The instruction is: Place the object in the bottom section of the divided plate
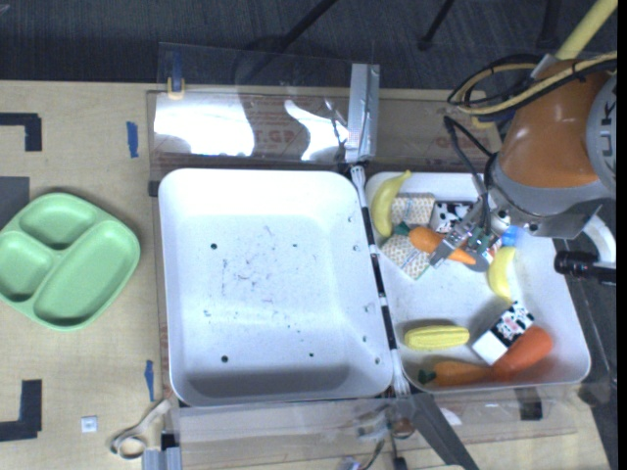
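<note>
Plate (67, 259): pale green, three sections, beside the bins.

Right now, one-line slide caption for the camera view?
End effector poised over toy carrot in right bin; green divided plate waits far left.

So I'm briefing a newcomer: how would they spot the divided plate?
Start at the two white bins and look left, onto the bare wooden bench. The divided plate lies there alone: pale green, rounded, with three sections, unlike anything nearby.
</note>
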Controlling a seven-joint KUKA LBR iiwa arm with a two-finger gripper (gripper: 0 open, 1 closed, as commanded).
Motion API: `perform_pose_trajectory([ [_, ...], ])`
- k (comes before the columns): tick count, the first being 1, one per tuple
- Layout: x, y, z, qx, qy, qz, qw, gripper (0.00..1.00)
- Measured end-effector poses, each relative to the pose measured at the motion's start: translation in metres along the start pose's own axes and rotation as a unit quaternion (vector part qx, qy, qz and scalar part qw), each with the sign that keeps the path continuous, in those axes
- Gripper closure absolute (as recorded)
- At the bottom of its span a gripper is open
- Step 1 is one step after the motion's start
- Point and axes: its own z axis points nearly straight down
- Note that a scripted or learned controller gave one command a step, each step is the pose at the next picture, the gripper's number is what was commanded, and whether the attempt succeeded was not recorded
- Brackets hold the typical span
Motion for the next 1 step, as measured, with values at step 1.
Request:
perform_pose_trajectory([
  [1,0.0395,-0.061,0.0008,0.002,0.001,0.231,0.973,1.0],
])
